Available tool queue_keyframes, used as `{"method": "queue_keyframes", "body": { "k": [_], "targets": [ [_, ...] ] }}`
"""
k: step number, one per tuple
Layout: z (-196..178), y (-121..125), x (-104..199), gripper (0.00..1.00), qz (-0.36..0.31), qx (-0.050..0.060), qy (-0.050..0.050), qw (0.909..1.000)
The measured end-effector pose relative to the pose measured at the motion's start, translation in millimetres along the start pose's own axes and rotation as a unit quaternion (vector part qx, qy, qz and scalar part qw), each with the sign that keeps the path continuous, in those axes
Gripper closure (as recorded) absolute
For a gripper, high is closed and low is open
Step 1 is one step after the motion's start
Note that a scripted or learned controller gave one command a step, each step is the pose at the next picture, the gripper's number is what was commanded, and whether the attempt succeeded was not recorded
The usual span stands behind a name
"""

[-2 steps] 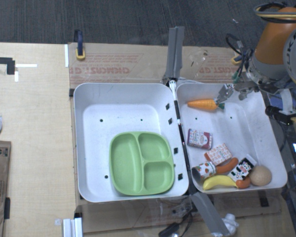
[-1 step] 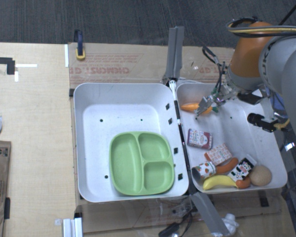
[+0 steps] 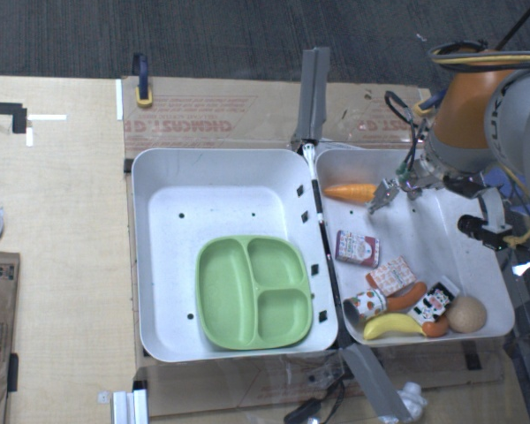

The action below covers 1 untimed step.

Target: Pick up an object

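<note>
A KUKA arm reaches from the right into the right-hand bin (image 3: pixel 477 272), its gripper (image 3: pixel 384 194) poised low at the bin's far end beside an orange carrot (image 3: pixel 349 192). The carrot lies just to the left of the fingertips, its long axis running roughly left to right across the bin, thick end toward the gripper and tip toward the divider between the two bins. Whether the tips touch it cannot be told from this angle, and the carrot is not seen between them; how far apart the fingers stand is likewise unclear at this size. A grasp here would likely call for a short shift leftward, with the fingers closing across the carrot's narrow width rather than along its length. Other candidates sit well apart at the near end of the same bin: a pink carton (image 3: pixel 358 248), a banana (image 3: pixel 394 326), a pale round object (image 3: pixel 466 314) and small packets. The left bin (image 3: pixel 159 237) holds a green divided plate (image 3: pixel 254 291)
</note>
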<state>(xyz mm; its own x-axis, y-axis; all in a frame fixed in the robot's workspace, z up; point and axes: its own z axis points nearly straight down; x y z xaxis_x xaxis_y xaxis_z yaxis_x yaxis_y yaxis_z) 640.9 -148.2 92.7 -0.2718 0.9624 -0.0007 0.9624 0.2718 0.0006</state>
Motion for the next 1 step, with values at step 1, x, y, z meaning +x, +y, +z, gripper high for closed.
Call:
{"method": "queue_keyframes", "body": {
  "k": [1],
  "targets": [
    [0.5, 26.3, 28.0, 0.00, -0.218, 0.001, 0.001, 0.9760]
  ]
}}
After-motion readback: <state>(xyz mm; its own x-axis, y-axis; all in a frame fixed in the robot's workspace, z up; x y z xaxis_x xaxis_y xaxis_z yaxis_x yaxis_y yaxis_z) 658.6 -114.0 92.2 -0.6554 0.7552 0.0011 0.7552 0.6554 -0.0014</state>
